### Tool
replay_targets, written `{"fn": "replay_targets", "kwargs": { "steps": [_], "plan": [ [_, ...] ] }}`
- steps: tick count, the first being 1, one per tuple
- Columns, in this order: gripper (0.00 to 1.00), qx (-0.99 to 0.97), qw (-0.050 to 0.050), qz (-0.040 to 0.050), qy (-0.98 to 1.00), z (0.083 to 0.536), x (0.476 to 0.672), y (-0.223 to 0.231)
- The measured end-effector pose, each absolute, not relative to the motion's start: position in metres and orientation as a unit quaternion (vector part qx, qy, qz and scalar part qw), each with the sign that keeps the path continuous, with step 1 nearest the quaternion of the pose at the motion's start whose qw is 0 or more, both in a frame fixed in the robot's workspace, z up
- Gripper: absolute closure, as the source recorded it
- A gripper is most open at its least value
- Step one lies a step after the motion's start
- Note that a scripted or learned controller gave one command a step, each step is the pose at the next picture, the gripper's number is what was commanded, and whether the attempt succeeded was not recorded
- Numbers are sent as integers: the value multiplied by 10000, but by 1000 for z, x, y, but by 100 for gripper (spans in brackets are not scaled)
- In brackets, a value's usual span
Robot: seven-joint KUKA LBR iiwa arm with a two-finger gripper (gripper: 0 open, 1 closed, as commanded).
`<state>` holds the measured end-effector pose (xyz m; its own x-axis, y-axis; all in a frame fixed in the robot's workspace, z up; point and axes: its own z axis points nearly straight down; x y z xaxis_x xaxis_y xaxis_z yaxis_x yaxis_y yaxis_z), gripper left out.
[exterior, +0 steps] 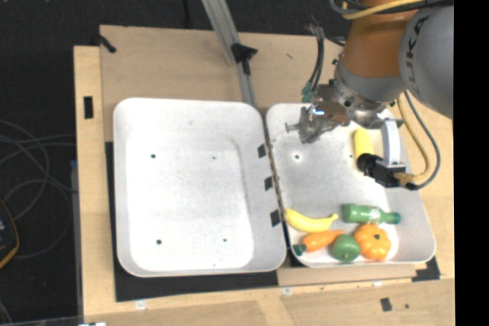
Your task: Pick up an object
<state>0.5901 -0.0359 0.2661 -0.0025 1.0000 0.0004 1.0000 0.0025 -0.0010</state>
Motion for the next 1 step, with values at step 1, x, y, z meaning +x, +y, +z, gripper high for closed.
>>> {"fn": "replay_targets", "kwargs": {
  "steps": [1],
  "plan": [
    [100, -7058, 2, 0, -7084, 255, 597, 24]
  ]
}}
